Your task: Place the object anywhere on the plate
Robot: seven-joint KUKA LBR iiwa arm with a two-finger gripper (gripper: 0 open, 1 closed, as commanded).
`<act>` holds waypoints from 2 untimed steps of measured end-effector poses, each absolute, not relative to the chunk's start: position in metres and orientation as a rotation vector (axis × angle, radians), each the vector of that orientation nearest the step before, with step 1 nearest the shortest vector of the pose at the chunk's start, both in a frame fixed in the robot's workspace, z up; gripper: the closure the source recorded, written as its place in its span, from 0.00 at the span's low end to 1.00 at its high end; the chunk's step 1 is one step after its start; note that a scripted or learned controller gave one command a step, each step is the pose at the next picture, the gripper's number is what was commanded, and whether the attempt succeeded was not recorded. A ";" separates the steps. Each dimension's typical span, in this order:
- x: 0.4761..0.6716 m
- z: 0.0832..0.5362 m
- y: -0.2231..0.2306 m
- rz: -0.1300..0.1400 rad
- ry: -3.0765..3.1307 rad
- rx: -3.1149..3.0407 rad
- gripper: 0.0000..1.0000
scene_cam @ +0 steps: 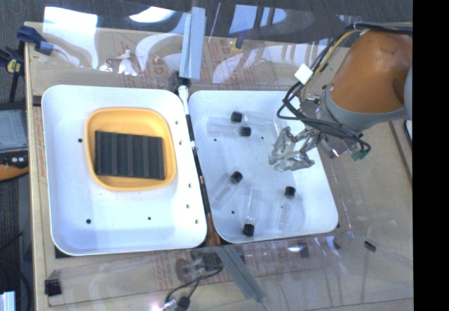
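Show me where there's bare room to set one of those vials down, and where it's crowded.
The yellow plate in the left bin has bare rim around its dark ribbed centre. White floor borders the plate, widest along the bin's near edge. The right bin is crowded: clear black-capped vials lie scattered, and the gripper hangs over its right side.

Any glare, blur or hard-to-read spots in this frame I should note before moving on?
Camera view: bright window-like reflections streak the clear panel behind the bins. The transparent vials in the right bin nearly vanish against the white, only their black caps reading clearly. The gripper looks soft and glinting, so its fingers are hard to resolve. The yellow plate is evenly lit and sharp.
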State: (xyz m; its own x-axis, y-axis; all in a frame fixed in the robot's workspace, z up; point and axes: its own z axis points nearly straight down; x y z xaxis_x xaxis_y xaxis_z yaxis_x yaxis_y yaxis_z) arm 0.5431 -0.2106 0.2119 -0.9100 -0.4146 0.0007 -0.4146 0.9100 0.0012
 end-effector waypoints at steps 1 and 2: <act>0.510 0.198 -0.195 -0.008 -2.995 0.935 1.00; 0.492 0.172 -0.132 -0.007 -2.938 1.107 1.00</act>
